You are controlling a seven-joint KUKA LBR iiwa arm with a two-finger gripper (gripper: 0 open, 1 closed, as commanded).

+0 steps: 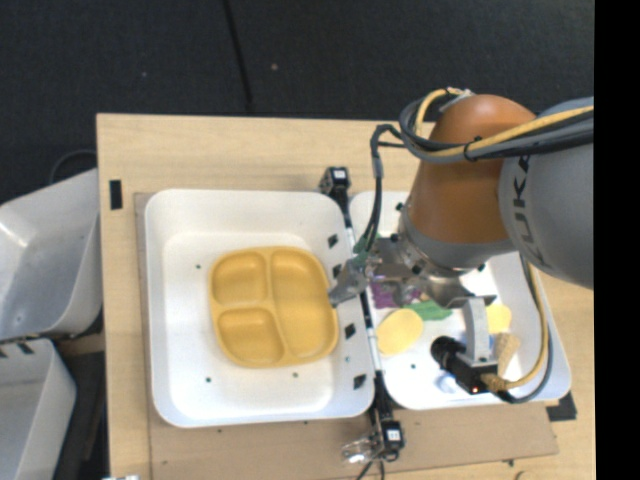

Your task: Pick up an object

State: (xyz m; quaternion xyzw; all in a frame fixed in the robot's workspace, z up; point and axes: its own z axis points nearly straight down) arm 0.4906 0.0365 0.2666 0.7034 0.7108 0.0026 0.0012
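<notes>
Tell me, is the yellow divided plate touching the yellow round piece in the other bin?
Apart. The camera view shows the yellow divided plate in the left bin, the yellow round piece beyond both bin walls.

Bright, even overhead light; slightly soft focus.

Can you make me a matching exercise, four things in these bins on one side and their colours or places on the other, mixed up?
Things:
1. tray
2. disc
3. arm
4. green piece

Places and colours:
A. orange band, over the right bin
B. right bin, just right of the disc's top
C. left bin, three compartments
D. yellow, right bin near the divider

Pairs: 1-C, 2-D, 3-A, 4-B
</notes>
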